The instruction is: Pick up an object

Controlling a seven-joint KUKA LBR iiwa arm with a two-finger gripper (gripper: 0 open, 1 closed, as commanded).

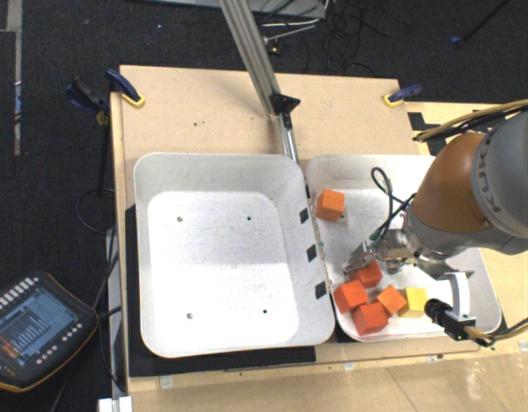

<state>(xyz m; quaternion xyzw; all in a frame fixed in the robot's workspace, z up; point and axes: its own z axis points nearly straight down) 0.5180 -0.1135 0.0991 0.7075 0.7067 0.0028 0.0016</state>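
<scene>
The end effector (367, 260), finger state impossible to tell, hovers over a red block (365, 275) among the cluster in the right bin (349, 168), apparently reaching; next it must descend and close.

Your left bin (160, 230) is open floor throughout. In the right bin (354, 168), blocks (367, 303) crowd the near end; one orange cube (330, 204) sits apart.
</scene>
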